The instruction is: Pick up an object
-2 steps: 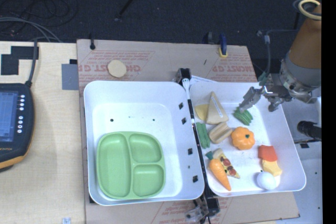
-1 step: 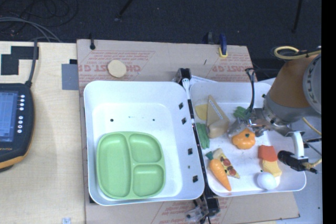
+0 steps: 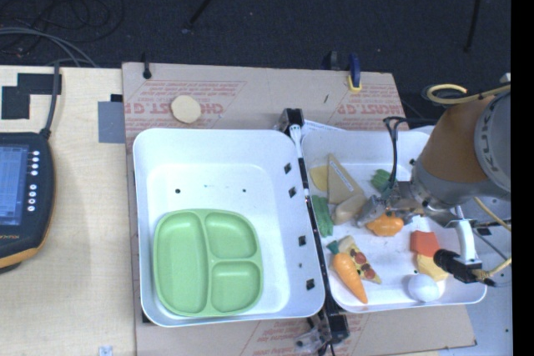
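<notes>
arm's far end cut off at right edge, gripper [image 3: 380, 208] low in the right bin [image 3: 392, 300] just above an orange toy fruit [image 3: 385, 225], cannot tell its state, toy carrot [image 3: 350, 278] nearby, green divided plate [image 3: 209, 263] in left bin [image 3: 167, 150]

Dark carpeted floor [image 3: 275, 4] with loose cables [image 3: 50, 8] behind pale wooden bench [image 3: 71, 296].

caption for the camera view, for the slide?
Gripper down among toy food in the right bin; green tray in the left bin.
</notes>
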Controlling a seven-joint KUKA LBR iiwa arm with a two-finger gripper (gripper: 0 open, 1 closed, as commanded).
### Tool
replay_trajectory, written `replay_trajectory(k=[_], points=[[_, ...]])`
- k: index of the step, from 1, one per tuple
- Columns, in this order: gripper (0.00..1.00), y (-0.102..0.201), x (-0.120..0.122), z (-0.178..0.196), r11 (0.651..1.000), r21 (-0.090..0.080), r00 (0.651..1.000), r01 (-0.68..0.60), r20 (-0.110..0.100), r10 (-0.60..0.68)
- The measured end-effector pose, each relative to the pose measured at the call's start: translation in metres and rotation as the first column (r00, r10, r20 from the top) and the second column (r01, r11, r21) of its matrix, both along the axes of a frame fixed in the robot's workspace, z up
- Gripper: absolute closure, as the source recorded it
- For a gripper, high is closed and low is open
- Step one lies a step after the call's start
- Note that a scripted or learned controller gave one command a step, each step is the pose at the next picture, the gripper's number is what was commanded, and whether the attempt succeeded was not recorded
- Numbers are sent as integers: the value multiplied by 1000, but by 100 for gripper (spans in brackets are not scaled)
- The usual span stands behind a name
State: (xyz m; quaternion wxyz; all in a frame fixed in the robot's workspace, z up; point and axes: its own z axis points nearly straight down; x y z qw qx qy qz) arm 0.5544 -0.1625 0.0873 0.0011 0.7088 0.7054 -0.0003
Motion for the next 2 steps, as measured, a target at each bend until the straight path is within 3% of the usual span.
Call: replay_trajectory(k=[1, 2], points=[[100, -1, -1, 7, 1000, 4, 1000, 3, -7, -3], [100, 94, -25, 102, 1000, 6, 1000, -11, -4, 11]])
